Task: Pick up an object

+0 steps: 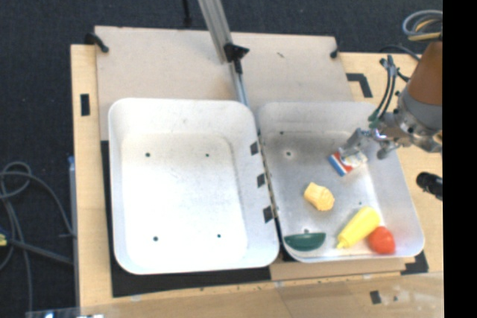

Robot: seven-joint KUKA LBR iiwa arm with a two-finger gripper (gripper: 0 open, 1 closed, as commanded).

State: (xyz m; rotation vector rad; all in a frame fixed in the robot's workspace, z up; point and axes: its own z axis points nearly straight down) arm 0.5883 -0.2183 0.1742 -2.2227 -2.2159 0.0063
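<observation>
The right bin (387, 182) holds several objects. A small white item with red and blue stripes (343, 162) lies near its middle right. Below it sits a lumpy yellow piece (319, 196). Along the front edge are a dark green piece (305, 240), a yellow bottle-like object (358, 227) and a red ball (381, 240). My gripper (364, 141) reaches in from the right and hangs just up and right of the striped item, very close to it. Whether it touches that item is not visible.
The left bin (119, 160) stands beside the right one, with a shared wall between them. A metal pole (212, 7) rises behind the bins. Cables lie on the floor at the left (30, 205). The arm's orange band (428, 78) is at the right edge.
</observation>
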